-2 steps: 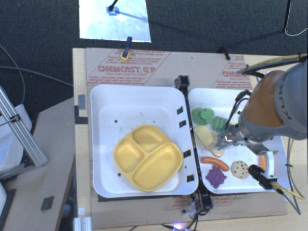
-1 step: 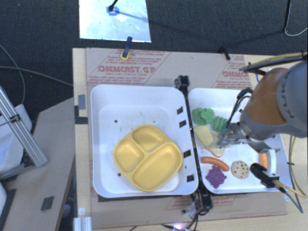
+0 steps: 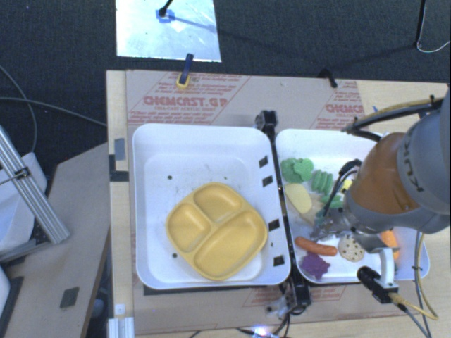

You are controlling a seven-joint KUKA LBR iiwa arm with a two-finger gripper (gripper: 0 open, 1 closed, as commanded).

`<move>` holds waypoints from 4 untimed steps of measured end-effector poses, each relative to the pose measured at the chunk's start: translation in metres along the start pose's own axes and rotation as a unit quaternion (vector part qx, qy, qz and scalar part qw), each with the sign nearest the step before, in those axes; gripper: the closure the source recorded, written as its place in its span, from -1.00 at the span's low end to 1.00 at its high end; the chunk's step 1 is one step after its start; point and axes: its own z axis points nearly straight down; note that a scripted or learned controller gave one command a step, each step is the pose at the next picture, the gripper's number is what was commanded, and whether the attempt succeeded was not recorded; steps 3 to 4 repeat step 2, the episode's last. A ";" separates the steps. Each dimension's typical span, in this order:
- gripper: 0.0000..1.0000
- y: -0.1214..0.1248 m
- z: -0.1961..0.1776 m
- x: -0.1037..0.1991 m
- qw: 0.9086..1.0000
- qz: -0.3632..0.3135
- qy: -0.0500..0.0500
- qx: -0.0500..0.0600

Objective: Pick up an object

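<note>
Overhead, the grey arm with its orange band reaches from the right into the right-hand bin (image 3: 310, 143), its gripper (image 3: 330, 222) low among toy foods. Whether the fingers are wide or narrow cannot be told; nothing is seen held. An orange carrot (image 3: 316, 246) lies just below the gripper, a pale yellow piece (image 3: 299, 198) just to its left, a purple piece (image 3: 315, 265) nearer the front wall. To grasp well, it should centre over one item, clear of its neighbours, then descend.
</note>
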 end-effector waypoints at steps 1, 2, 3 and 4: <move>1.00 0.002 -0.012 0.000 1.000 -0.001 0.000 -0.002; 1.00 0.001 -0.002 0.001 1.000 0.000 0.000 -0.001; 1.00 0.001 -0.002 0.001 1.000 0.000 0.000 -0.001; 1.00 0.001 -0.002 0.001 1.000 0.000 0.000 -0.001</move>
